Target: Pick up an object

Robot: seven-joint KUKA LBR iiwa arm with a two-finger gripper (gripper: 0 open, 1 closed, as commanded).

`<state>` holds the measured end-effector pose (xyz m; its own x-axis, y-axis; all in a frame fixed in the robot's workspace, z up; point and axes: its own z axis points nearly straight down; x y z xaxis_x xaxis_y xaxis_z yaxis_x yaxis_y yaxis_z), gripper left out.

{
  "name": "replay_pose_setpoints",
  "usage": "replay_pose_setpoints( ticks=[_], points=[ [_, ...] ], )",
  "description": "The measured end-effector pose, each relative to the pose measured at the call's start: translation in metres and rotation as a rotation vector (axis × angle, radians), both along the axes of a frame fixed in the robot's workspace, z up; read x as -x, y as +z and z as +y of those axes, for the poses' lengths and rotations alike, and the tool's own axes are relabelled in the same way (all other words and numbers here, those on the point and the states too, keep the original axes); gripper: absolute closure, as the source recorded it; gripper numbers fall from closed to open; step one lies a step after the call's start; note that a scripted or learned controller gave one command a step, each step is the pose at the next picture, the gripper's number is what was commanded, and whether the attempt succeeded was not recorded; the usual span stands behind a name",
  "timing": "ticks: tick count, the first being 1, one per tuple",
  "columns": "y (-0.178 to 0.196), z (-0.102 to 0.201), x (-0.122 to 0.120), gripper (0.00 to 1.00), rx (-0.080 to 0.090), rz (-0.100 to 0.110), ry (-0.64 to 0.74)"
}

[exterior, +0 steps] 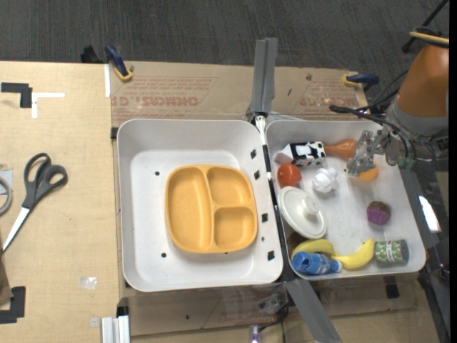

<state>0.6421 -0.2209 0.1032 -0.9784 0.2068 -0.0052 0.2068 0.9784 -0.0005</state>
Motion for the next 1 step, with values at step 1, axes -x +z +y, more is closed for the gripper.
replay_pose_setpoints(
  ticks=[1],
  points=[
    [-0.0107,0.0635,0.0587,1.00,-0.001,0.002,0.335]
  ],
)
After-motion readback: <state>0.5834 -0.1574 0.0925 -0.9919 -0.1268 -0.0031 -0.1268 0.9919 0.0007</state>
